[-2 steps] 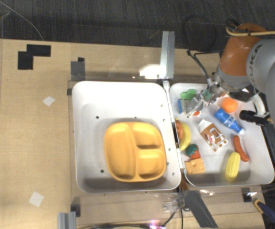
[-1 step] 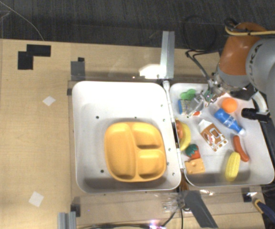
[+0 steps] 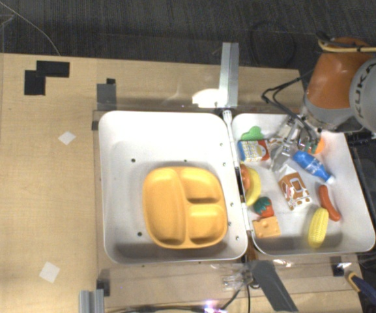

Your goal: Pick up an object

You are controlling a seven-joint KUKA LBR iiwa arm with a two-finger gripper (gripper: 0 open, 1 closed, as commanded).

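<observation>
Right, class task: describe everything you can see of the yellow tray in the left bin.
The yellow tray is a rounded-square dish of what looks like smooth plastic, moulded into three compartments: one long one on its left and two smaller ones stacked on its right. It lies flat, right way up, on the floor of the left bin, towards the near right corner. Nothing sits in it, and the gripper is apart from it.
</observation>
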